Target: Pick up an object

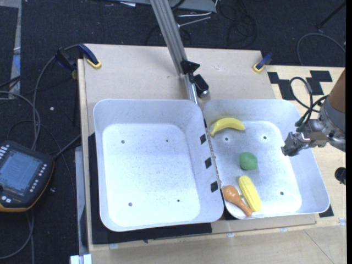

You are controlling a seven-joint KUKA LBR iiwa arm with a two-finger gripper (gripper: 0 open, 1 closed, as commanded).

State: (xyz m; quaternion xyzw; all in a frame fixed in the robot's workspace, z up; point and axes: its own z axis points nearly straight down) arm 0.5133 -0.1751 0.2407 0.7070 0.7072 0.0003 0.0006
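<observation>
The right bin [286,172] holds a yellow banana [226,125] near its far left corner, a green round object [248,160] in the middle, a yellow corn cob [249,193] near the front, and an orange pear-shaped object [235,198] beside the corn at the front left. My gripper [291,148] hangs over the right side of this bin, to the right of the green object and apart from it. Nothing shows between its fingers.
The left bin [148,164] lies beside the right one, sharing a raised divider [209,153]. A slanted metal pole [173,34] rises from the bench's back. A teach pendant [19,172] lies on the floor at left. Clamps sit at the bench's far corners.
</observation>
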